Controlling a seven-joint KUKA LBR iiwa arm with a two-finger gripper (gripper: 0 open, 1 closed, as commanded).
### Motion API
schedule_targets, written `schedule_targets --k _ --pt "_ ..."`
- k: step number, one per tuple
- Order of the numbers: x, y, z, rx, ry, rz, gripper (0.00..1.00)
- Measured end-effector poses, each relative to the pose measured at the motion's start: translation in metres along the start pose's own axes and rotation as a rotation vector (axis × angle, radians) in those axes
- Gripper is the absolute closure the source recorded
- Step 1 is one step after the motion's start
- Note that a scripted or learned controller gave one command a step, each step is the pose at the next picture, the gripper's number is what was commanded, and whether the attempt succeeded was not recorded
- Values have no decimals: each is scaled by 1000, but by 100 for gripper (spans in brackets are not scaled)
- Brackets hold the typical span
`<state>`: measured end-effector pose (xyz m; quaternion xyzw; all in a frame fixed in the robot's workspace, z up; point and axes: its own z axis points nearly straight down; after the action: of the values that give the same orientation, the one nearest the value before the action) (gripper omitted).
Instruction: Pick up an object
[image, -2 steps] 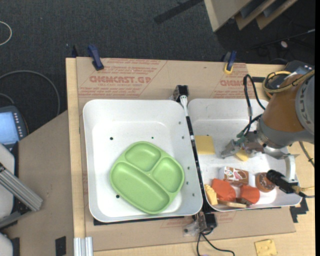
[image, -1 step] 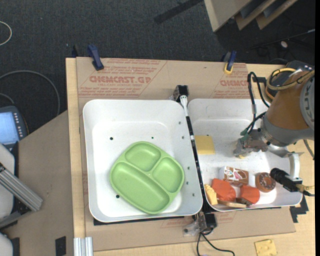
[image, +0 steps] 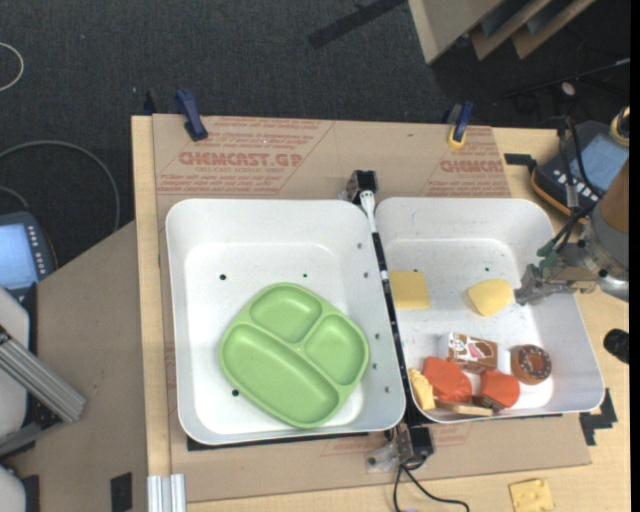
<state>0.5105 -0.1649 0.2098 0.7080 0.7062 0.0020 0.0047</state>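
Note:
The right bin (image: 440, 215) holds a flat yellow square (image: 409, 290), a rounded yellow piece (image: 489, 297), a brown-and-white packet (image: 471, 351), a chocolate doughnut (image: 531, 364) and red-orange toy food (image: 460, 384) along the front. My gripper (image: 527, 289) reaches in from the right edge and sits low in this bin, just right of the rounded yellow piece, almost touching it. Nothing shows between its fingers.
A green divided plate (image: 292, 351) lies in the left bin (image: 200, 240). A black divider (image: 380, 270) runs between the bins. Blue clamps (image: 190, 114) hold the cardboard sheet at the back. A small yellow piece (image: 530, 494) lies on the bench in front.

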Motion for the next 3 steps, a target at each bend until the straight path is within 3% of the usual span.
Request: schedule_targets --k 1,2,3 --pt "9 68 25 4 2 -7 100" --pt "9 65 23 7 2 -4 0" --pt "-9 62 106 15 5 -1 0"
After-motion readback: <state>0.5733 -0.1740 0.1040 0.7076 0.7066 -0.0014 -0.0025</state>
